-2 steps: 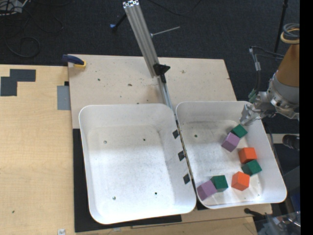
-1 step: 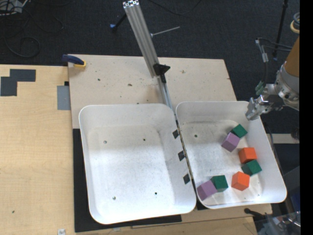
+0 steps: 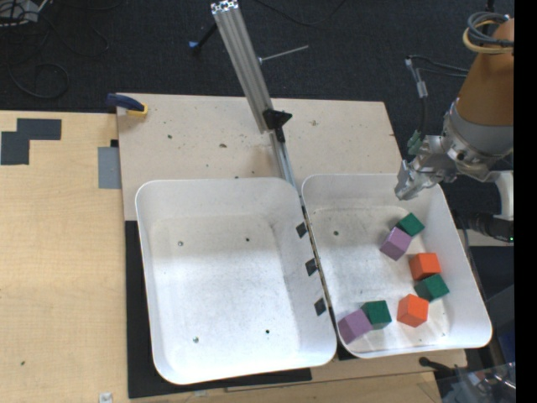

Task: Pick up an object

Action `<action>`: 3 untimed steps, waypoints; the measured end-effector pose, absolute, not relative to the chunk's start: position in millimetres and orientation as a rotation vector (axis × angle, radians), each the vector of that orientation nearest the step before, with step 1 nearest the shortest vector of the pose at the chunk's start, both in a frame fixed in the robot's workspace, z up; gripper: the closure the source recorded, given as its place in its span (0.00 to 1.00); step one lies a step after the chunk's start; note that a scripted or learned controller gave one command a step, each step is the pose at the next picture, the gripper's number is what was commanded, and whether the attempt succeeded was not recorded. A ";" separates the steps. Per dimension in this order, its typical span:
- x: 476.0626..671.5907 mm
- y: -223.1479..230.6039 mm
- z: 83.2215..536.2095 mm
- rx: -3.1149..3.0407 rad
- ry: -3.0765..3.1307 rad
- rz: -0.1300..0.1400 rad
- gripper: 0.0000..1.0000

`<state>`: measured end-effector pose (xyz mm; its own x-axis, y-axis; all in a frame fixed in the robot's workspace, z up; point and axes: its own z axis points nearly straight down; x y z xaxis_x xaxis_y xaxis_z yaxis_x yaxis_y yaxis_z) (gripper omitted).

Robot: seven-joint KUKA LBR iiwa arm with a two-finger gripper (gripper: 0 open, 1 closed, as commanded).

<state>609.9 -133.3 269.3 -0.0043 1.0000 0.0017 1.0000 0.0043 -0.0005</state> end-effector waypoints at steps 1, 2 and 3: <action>615.1 -92.1 260.6 -2.215 -2.223 0.001 1.00; 624.4 -49.1 257.8 -2.215 -2.224 0.001 1.00; 635.6 5.6 257.6 -2.215 -2.225 -0.001 1.00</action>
<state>635.6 5.6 257.6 -0.0044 1.0000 0.0020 1.0000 0.0044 -0.0011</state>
